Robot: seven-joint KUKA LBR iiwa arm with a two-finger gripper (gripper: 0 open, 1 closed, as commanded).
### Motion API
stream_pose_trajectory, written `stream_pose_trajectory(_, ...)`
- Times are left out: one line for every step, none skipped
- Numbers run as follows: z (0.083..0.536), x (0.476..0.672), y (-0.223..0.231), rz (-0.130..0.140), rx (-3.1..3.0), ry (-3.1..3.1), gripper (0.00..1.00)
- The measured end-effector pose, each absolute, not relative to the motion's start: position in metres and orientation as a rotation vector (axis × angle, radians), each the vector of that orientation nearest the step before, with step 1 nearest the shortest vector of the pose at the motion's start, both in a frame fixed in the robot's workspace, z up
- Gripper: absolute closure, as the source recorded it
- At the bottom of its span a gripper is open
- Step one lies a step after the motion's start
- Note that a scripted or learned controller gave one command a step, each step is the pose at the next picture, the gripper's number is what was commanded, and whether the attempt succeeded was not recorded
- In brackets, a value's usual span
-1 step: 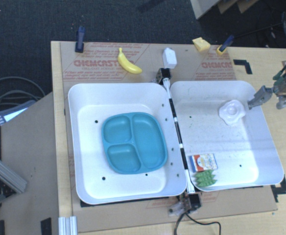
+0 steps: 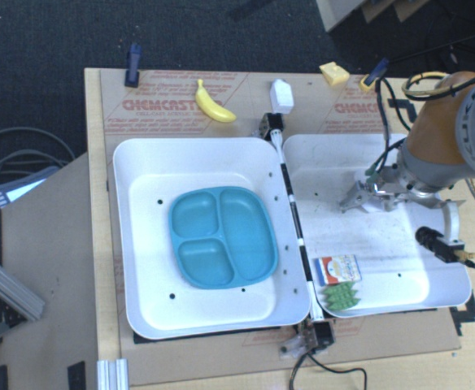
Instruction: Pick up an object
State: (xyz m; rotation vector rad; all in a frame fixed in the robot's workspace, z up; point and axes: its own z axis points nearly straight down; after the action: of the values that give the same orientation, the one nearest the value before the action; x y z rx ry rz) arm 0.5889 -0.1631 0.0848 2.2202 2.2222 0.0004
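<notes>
Gripper point(image 2: 359, 199) sits low in the right bin point(image 2: 319, 165), upper-middle part of it, pointing toward frame left. Fingers look spread a little, metal tips just over the bin floor, nothing between them. Arm comes in from the right edge, orange band at upper right.

Pickable items in that bin: small card with red, white and blue print point(image 2: 337, 269) lying flat near the lower left corner, and a green leafy piece point(image 2: 341, 296) just below it, touching or nearly touching the card. Both are well apart from the gripper, toward the bottom of the frame.

Left bin point(image 2: 132, 169) holds a blue divided plate point(image 2: 221, 236), three compartments, lying flat about center.

Outside the bins, on the bench board along the top: banana point(image 2: 213, 104) at upper center-left, white block point(image 2: 282, 96) to its right, yellow chunk point(image 2: 334, 74) further right, dark blue clip point(image 2: 132, 63) at upper left.
</notes>
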Motion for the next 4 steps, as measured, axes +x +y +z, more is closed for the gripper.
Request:
stream_pose_trajectory(0.085,0.609,-0.141,0.002,2.219,2.222,0.00)
stream_pose_trajectory(0.085,0.603,-0.164,0.000,2.220,2.220,0.00)
stream_pose_trajectory(0.085,0.619,-0.096,0.003,2.219,2.222,0.00)
stream_pose_trajectory(0.085,0.620,-0.118,0.001,2.220,2.220,0.00)
